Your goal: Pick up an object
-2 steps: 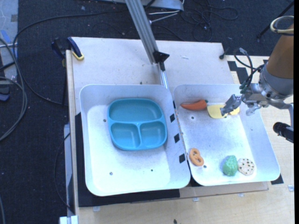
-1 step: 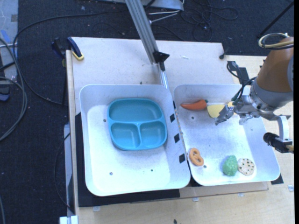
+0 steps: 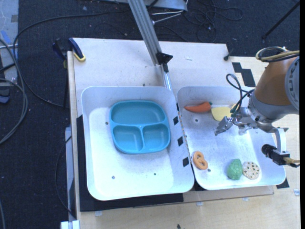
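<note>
Behind gripper, yellow obj partly hidden; fingers unclear.

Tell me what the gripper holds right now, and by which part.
Nothing. The gripper hangs open over the right bin, next to the yellow piece, with nothing between its fingers.

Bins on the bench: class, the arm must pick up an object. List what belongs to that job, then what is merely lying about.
Belongs to the job:
gripper
carrot
yellow piece
pretzel
green lump
cookie
right bin

Lying about:
blue divided plate
left bin
clamp
</note>
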`<state>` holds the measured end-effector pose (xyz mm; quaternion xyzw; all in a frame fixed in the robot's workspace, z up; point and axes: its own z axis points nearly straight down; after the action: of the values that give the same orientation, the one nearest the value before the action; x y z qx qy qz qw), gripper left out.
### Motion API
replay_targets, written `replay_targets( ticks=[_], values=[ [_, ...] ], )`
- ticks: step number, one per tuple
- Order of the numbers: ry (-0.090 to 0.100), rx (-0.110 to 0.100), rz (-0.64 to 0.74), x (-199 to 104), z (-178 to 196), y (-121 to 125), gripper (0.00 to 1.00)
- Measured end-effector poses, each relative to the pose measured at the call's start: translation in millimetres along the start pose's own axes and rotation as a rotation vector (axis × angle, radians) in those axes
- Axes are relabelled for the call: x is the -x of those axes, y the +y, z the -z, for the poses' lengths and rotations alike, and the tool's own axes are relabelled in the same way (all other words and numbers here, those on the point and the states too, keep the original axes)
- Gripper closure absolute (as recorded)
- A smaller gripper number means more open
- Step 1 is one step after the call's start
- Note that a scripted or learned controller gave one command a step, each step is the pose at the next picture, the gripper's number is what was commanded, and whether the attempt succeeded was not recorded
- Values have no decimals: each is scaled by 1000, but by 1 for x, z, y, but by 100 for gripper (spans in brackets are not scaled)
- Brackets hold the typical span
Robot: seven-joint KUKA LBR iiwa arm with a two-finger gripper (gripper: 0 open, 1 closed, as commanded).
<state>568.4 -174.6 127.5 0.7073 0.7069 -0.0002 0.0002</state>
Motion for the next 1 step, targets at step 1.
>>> replay_targets(
  ticks=[1],
  values=[
    [0, 0, 0, 0, -35, 1, 0]
  ],
)
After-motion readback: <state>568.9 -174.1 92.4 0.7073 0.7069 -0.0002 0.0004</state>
